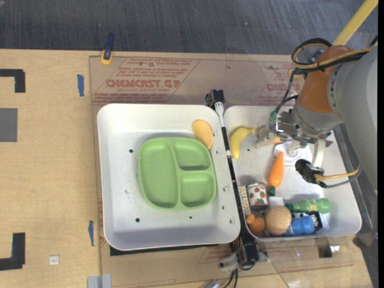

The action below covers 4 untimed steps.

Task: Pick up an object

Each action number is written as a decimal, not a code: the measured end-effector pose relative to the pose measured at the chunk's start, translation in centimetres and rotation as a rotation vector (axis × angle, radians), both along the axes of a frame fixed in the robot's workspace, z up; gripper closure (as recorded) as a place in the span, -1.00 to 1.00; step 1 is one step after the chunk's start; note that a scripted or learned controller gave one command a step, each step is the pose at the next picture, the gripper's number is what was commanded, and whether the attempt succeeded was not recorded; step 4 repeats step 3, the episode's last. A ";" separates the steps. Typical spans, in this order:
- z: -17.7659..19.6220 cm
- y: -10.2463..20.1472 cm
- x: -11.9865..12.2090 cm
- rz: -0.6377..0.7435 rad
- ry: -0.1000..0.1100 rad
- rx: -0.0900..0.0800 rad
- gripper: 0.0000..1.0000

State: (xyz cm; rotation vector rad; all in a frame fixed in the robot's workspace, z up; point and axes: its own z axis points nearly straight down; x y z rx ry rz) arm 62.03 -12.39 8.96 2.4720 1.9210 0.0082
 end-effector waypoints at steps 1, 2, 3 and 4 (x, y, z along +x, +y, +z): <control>0.1 0.5 -6.5 0.020 0.001 0.002 -1.00; 1.3 0.2 -6.2 0.021 -0.007 -0.006 1.00; 9.7 5.6 -9.4 -0.095 0.008 0.008 1.00; 9.7 5.6 -9.4 -0.095 0.008 0.008 1.00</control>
